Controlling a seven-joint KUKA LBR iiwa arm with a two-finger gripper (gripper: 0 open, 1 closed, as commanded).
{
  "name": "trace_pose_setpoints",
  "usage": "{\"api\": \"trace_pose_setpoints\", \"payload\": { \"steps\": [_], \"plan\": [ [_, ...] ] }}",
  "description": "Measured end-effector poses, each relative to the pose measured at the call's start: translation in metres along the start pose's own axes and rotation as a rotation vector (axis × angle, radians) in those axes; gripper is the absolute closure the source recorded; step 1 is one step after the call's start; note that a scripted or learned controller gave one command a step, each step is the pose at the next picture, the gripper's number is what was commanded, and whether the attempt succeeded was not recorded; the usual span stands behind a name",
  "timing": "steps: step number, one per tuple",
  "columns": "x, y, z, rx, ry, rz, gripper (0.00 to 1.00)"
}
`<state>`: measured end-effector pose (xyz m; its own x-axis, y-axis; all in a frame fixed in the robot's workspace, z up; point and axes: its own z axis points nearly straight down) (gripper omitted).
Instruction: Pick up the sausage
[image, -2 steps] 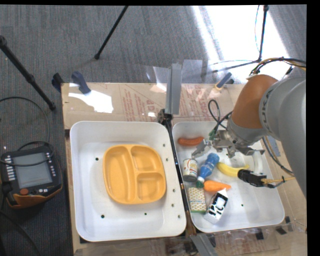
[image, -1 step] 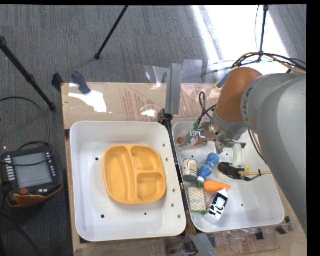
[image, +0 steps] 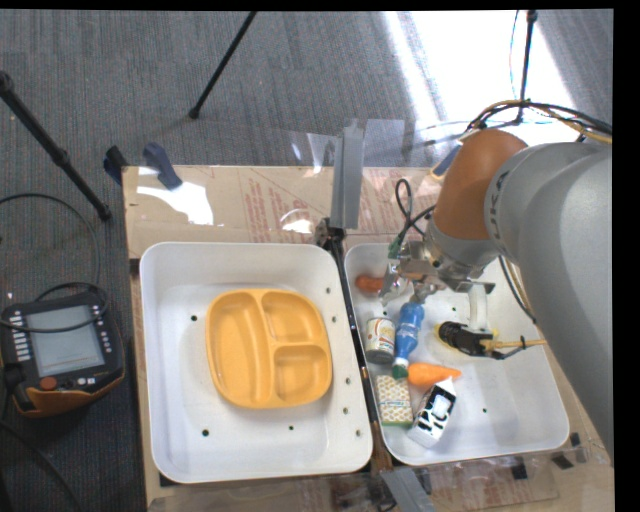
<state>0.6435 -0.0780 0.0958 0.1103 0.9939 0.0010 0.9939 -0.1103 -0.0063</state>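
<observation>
On grey carpet (image: 300, 80), wooden bench (image: 240, 205)

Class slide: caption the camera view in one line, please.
Gripper hovers beside the sausage in the right bin; yellow plate in the left bin.

The flat wooden bench (image: 250, 200) with a glossy clear cover carries two shallow white plastic bins side by side. The right-hand white bin (image: 520, 400) lies directly beneath the arm's tool; the left-hand white bin (image: 180, 400) sits beside it, away from the tool.
</observation>
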Motion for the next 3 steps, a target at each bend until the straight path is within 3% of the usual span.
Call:
{"api": "trace_pose_setpoints", "payload": {
  "steps": [1, 2, 3],
  "plan": [
    [0.064, -0.007, -0.092, -0.005, -0.001, -0.076, 1.0],
    [-0.014, -0.139, -0.09, -0.002, -0.001, -0.367, 1.0],
    [0.045, -0.08, -0.102, -0.004, -0.002, -0.55, 1.0]
  ]
}}
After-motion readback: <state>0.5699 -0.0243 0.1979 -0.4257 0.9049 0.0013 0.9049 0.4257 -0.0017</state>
